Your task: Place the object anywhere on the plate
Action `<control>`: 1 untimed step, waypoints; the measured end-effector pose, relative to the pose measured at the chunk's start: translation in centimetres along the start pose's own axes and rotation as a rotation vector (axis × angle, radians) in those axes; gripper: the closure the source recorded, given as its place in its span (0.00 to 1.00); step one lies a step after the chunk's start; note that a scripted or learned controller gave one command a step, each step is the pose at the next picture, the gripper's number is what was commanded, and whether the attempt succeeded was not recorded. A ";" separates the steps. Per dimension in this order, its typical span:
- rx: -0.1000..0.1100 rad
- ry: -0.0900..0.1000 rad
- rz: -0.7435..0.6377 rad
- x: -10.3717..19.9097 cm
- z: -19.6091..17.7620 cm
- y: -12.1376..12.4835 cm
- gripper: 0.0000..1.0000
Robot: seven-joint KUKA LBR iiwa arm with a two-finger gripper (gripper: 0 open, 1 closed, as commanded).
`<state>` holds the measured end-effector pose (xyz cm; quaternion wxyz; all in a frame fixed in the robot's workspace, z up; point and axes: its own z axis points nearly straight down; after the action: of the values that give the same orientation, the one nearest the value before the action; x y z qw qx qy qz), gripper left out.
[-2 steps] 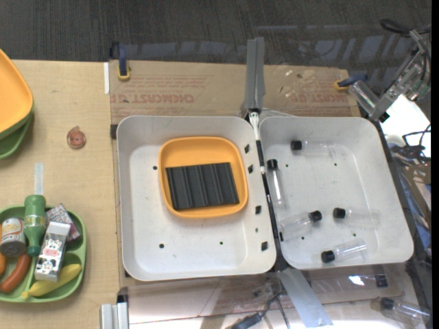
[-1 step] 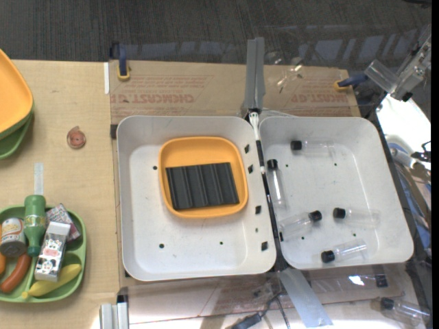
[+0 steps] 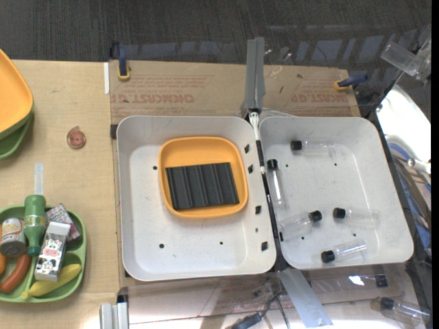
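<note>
Starting at the far left of the bench, an orange dish (image 3: 12, 98) sits stacked on a green one (image 3: 9, 141), both cut off by the frame edge. Just to their right a small pink disc (image 3: 77, 138) lies alone on the wood. Below it, a green compartment tray (image 3: 72, 252) holds a green bottle (image 3: 34, 221), a tin (image 3: 11, 232), a small carton (image 3: 49, 249), a red sausage (image 3: 14, 274) and a banana (image 3: 56, 279) (toy food, by the look of it).

The left bin (image 3: 140, 252) holds the orange plate (image 3: 202, 149), set towards the back of the bin. A black ribbed slab (image 3: 203, 186) lies flat on the plate, wholly inside its rim, with its ribs running front to back.

The right bin (image 3: 385, 184) touches the left bin along the shared edge. It holds five clear tubes with black caps:
- one (image 3: 275, 181) close against the left wall
- one (image 3: 306, 144) near the back
- two (image 3: 300, 220) (image 3: 354, 216) in the middle
- one (image 3: 343, 253) at the front

All five lie flat and apart from one another.

Brown cardboard (image 3: 178, 91) lies behind both bins, with a clamp (image 3: 122, 70) on its left corner and another (image 3: 346, 83) on its right.

The state of the gripper cannot be told from this view.
</note>
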<state>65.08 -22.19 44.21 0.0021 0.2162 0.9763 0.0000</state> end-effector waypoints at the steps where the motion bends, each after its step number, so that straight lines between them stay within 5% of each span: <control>1: -0.001 0.001 -0.313 0.1 0.1 0.0 1.00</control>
<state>65.00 -22.18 44.15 0.0015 0.0612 0.9981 0.0003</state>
